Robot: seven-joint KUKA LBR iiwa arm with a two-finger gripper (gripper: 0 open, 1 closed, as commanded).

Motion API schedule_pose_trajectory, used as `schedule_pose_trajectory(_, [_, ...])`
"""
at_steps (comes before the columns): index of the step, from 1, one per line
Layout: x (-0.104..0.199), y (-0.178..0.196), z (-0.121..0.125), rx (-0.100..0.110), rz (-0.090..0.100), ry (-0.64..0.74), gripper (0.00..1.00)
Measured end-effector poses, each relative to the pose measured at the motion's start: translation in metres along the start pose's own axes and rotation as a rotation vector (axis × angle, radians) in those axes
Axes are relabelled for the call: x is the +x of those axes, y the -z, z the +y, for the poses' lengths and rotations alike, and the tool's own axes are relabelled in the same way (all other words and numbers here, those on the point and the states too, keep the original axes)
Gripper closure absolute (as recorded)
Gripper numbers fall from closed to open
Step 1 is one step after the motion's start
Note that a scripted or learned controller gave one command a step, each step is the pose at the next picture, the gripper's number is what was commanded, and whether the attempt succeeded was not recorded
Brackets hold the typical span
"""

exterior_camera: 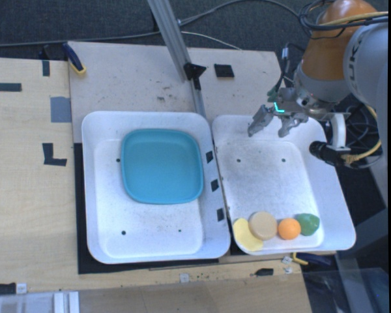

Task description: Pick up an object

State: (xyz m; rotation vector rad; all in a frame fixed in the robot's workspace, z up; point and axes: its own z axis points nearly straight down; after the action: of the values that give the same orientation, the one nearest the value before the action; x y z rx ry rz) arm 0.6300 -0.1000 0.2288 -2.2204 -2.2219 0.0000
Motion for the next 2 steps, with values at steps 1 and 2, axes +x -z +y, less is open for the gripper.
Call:
schedule_pose_trajectory(1, [0.000,0.000,0.000,0.000,0.000,0.000,0.00])
schedule_pose_trajectory(2, [0.003,-0.063,0.000,0.006,0.000,0.000,0.00])
